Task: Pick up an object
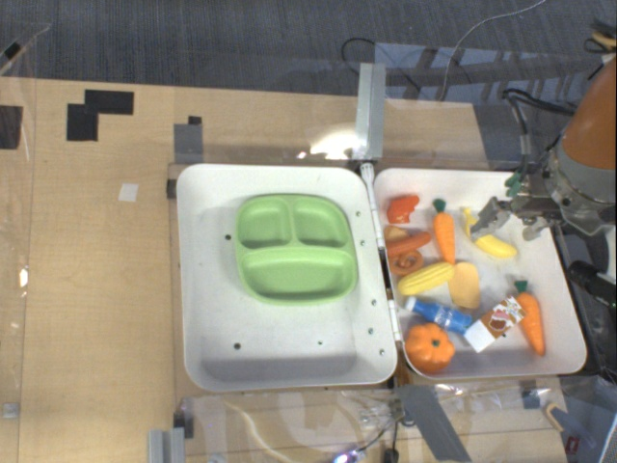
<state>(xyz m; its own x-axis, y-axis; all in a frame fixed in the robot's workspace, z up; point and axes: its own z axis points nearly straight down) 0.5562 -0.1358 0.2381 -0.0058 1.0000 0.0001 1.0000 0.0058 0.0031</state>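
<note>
A wooden bench (87,258) bears two white bins; the left bin (207,336) holds a green divided plate (294,249). At right of frame the gripper (511,215) hangs with fingers spread, grasping nothing, just above a yellow banana (495,247) in the right bin (569,350) among carrots (443,237) and a pumpkin (430,347).

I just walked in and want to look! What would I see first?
First the big green divided plate, alone in the middle of the left bin. Then the bright toy food heaped in the right bin: carrots, a corn cob and a small pumpkin. The gripper hovers over a yellow piece.
</note>
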